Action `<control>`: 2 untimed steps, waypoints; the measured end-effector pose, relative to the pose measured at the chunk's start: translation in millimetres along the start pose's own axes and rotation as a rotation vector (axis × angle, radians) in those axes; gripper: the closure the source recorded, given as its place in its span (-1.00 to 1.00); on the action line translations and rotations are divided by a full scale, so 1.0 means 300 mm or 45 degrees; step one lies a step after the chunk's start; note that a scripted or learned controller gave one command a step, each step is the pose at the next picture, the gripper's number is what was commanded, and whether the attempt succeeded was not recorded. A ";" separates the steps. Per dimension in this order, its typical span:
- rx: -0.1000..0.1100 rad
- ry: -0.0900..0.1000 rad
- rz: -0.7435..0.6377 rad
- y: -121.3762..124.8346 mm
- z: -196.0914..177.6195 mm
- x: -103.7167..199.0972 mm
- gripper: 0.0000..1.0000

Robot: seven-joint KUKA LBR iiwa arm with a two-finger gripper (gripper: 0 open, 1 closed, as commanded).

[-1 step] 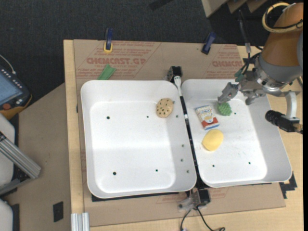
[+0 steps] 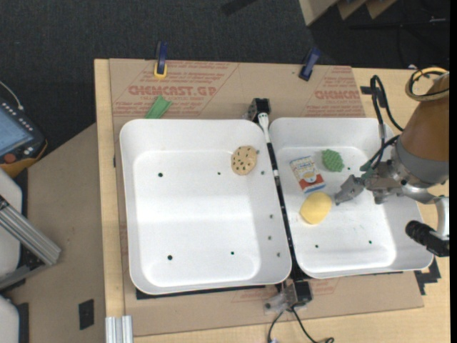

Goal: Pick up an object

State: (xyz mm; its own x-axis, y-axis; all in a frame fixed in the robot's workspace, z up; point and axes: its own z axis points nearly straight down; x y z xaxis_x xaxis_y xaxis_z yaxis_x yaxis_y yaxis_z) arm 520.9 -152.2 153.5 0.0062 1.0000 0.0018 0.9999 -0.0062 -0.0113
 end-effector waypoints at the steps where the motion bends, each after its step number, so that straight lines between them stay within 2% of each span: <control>1: -0.018 -0.005 -0.006 0.019 -0.047 0.006 1.00; 2: -0.021 -0.011 0.004 -0.144 -0.237 -0.260 1.00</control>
State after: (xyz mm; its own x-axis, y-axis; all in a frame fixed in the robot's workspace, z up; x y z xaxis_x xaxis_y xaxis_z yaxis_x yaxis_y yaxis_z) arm 478.0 -229.9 225.0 0.0091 0.9999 -0.0067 0.9999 -0.0090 0.0054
